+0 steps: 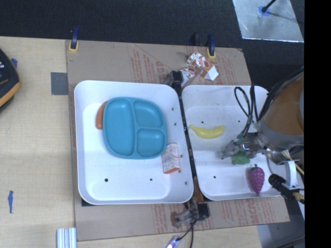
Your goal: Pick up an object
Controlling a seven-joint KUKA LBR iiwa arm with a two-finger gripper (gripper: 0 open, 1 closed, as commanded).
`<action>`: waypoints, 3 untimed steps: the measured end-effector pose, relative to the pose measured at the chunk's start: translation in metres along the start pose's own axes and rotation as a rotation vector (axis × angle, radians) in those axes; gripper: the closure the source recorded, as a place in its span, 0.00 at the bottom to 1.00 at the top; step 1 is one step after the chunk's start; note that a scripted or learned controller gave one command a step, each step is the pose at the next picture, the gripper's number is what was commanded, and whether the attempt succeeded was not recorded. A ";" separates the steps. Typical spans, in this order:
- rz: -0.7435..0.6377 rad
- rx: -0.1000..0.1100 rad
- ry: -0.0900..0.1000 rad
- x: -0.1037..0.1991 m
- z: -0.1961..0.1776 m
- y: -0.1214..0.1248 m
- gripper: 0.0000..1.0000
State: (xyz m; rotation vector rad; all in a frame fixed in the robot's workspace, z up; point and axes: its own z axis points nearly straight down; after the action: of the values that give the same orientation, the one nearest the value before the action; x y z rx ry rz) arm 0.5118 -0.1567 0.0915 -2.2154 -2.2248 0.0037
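In the right bin (217, 190) lie a yellow banana (207, 132), a small green object (240, 159) and a purple grape bunch (255, 178). My gripper (231, 150) reaches in from the right and hangs low over the bin, just left of and above the green object, below the banana's right end. The left bin (129, 190) holds a blue divided plate (134, 127), an orange item (99, 117) tucked under its left edge, and a small printed packet (171, 158) by its lower right corner.
A crumpled wrapper (199, 66) lies on the cardboard behind the bins. Black cables (245, 105) loop over the right bin's back right corner. A yellow-black device (8, 79) sits at the bench's far left edge.
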 end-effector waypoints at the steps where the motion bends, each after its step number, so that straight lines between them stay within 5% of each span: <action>1: -0.002 0.002 -0.001 -0.001 -0.010 0.000 1.00; 2: 0.001 -0.002 -0.001 -0.042 -0.148 -0.024 1.00; 3: 0.001 -0.001 0.000 -0.042 -0.148 -0.024 0.00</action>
State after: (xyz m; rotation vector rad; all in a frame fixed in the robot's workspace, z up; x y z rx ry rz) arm 0.4884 -0.1988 0.2393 -2.2171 -2.2244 0.0028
